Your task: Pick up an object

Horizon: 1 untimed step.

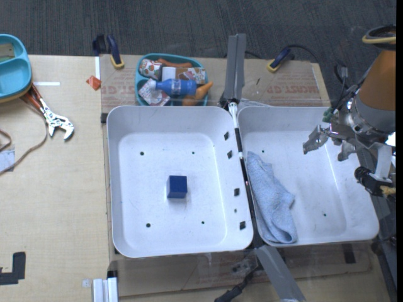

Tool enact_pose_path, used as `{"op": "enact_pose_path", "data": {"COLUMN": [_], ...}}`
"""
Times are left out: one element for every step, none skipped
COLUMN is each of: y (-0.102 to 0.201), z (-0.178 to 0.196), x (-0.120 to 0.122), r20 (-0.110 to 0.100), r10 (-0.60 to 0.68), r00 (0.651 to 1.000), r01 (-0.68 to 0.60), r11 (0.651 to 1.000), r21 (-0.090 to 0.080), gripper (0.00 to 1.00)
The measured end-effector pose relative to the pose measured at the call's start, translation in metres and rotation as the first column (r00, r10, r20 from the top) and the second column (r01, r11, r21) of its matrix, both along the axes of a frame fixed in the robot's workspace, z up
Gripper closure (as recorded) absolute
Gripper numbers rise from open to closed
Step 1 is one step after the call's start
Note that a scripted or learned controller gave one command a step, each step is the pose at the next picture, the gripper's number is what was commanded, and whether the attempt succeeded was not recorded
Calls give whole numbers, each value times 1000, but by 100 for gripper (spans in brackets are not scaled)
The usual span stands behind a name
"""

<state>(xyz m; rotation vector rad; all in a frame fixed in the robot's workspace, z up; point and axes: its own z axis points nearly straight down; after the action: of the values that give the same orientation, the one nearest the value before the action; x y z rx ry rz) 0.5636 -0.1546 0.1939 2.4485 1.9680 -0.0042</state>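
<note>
hovering at about 3 o'clock in the frame, the tool [329, 142] sits over the upper right part of the right bin [327, 228], hanging from the grey arm [380, 83] with its orange band. nothing sits between its prongs; whether they are spread or pressed together, cannot tell, too small and cluttered there.

candidates for the pick: a blue cube [177, 186] lying flat near the middle of the left bin [126, 231], alone, well apart from the walls. a light blue cloth [271, 197] is crumpled along the left wall of the right bin, running from roughly 11 o'clock down to 7 o'clock of that bin, touching the divider side.

step, as a judgement: approach phase, no grasp made, tool above the bin floor and off to 2 o'clock of the cloth. next move calls for a shift toward 8 o'clock to reach the cloth, the nearer item, then a descent onto a raised fold. the cube needs a longer traverse toward 9 o'clock across the divider, with prongs lined up on its flat sides.

on the table beyond 12 o'clock sits a teal tub [171, 80] of odds and ends; a wrench [56, 123] lies at 10 o'clock.
</note>
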Motion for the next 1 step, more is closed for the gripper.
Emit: {"op": "enact_pose_path", "data": {"y": [8], "z": [34], "x": [-60], "r20": [-1], "r10": [-337], "r00": [941], "r01": [337], "r11": [941], "r21": [1], "gripper": [0]}}
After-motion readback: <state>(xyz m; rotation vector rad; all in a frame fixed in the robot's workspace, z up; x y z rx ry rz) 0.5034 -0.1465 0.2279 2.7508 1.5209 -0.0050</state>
